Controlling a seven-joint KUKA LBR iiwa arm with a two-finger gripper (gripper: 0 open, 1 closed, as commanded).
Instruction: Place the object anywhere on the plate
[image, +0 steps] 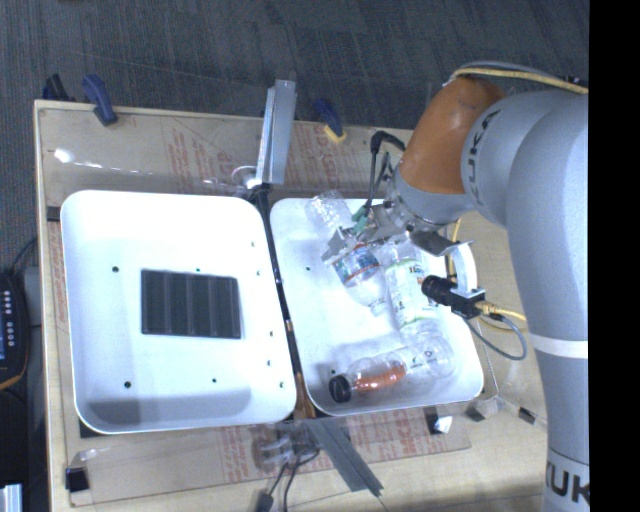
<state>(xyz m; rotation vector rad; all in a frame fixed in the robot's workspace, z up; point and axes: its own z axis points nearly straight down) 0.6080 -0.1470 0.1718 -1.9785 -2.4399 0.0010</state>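
Hand (362, 237) seen low over clear bottles (372, 272) in right bin (300, 300), its grip state not discernible; one bottle should be lifted cleanly and carried left to dark plate (190, 303) in left bin (100, 230).

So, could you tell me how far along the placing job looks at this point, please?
Nothing looks placed yet: the dark ribbed rectangular plate in the left white bin carries no object. In hand: the gripper is down in the right white bin among the clear plastic bottles; whether it has one is unclear. The bottle with orange contents and a black cap lies near the front. Left: lift, carry across, set down.
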